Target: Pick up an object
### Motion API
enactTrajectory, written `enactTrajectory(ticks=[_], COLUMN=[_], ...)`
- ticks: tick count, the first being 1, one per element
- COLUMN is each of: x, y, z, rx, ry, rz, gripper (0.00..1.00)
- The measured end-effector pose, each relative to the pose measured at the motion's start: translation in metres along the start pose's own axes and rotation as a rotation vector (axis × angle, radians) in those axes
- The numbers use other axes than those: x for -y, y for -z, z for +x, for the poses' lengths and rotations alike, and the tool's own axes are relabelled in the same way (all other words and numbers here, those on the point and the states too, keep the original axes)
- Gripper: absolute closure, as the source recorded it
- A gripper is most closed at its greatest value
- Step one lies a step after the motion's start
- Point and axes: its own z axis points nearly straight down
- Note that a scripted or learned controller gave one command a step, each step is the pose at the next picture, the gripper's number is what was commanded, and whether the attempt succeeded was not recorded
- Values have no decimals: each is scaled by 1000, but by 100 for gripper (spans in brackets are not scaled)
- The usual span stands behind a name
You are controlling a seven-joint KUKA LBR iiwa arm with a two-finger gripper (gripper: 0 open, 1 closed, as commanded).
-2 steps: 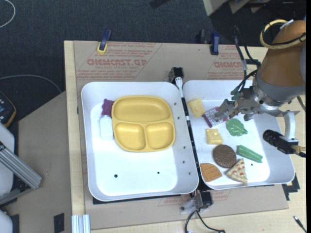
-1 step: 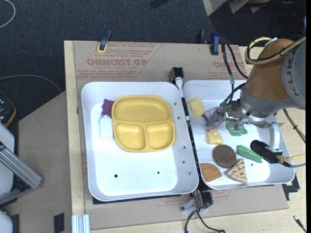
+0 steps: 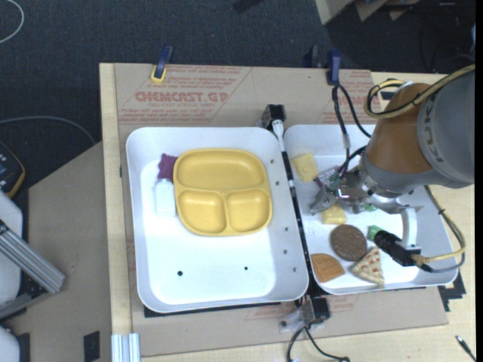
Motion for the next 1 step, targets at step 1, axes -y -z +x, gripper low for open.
enactTrajectory(ticks=[1], x=[-1], y=[14], z=[-1], rx=[2], ry=[-2], rz=[-7], gripper=[100])
